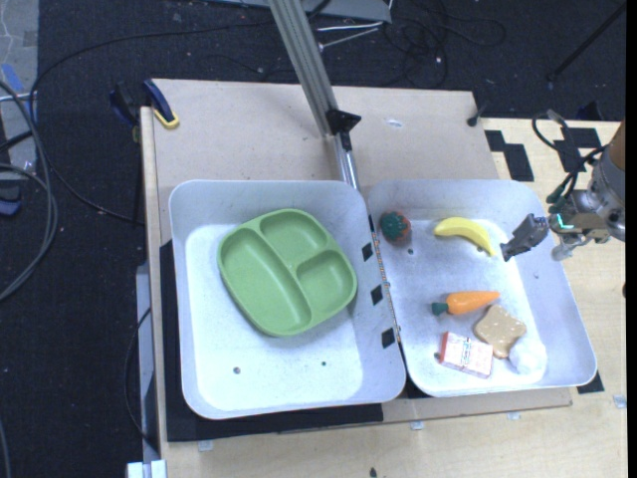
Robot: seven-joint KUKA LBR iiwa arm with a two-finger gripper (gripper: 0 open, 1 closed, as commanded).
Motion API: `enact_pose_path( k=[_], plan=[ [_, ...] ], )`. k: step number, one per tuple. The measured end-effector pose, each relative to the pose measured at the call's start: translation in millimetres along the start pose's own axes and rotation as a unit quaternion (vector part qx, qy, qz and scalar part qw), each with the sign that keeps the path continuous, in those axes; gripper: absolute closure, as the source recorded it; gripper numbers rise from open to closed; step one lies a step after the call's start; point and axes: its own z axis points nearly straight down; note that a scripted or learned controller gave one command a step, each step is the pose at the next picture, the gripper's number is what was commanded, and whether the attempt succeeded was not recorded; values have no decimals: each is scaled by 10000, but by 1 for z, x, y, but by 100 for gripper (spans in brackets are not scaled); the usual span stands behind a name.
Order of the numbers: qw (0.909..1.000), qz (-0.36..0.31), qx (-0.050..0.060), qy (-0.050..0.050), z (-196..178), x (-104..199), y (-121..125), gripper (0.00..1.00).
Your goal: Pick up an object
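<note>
From the camera above the bench, my gripper (534, 235) sits at the right side of the scene, over the upper right part of the right bin (557, 297), with the rest of my arm (602, 202) running off the picture's right edge. One dark finger (523, 237) points down and to the left toward the bin floor; whether my fingers are spread or pressed together I cannot tell from this angle, and nothing shows between them. Just left of the gripper lies a yellow banana (466, 233), curved, near the bin's upper middle, close to my finger but apart from it. Further left, by the bin's inner wall, is a small strawberry (396, 226) (red with a green top). Below the banana a carrot (467, 303) lies roughly level, its green end pointing left. Beneath the carrot sits a slice of bread (499, 330), tan, and just left of and below it a pink and white carton (466, 354) lies flat, touching or nearly touching the bread. A whitish object (528, 358) rests at the bread's lower right, hard to make out against the bin. The left bin (199, 267) holds a green divided plate (288, 271) with three compartments, lying slightly turned, well apart from my gripper. Both bins sit on the pale wooden bench (249, 127).
</note>
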Motion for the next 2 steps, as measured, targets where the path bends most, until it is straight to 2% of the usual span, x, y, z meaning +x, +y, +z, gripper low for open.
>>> enact_pose_path(
  k=[1, 2],
  plan=[
    [10000, -1, -6, -2, -1, 0, 0, 0],
    [10000, 5, 15, 7, 56, 9, -5, 0]
  ],
)
